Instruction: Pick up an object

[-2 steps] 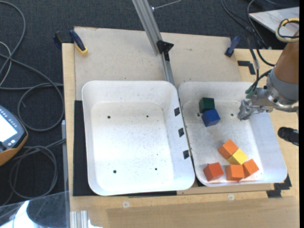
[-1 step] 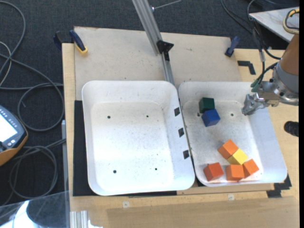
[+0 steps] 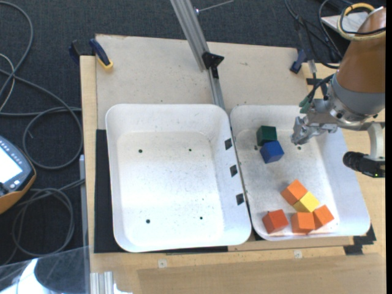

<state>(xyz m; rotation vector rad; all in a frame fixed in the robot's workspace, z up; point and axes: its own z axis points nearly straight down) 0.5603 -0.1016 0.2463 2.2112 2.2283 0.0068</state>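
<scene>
In the right bin (image 3: 343, 182) a dark green cube (image 3: 266, 133) sits against a blue cube (image 3: 271, 151) near the back left. Several orange cubes (image 3: 294, 192) and one yellow cube (image 3: 308, 201) cluster at the front, with another orange cube (image 3: 275, 220) near the front rim. My gripper (image 3: 299, 135) hangs over the bin's back part, to the right of the green and blue cubes and apart from them. Nothing shows between its fingers.
The left bin (image 3: 122, 164) lies beside the right one. A slanted metal pole (image 3: 193, 32) runs down to the gap between the bins. Blue clamps (image 3: 101, 52) grip the board's back corners. Cables lie on the floor at left.
</scene>
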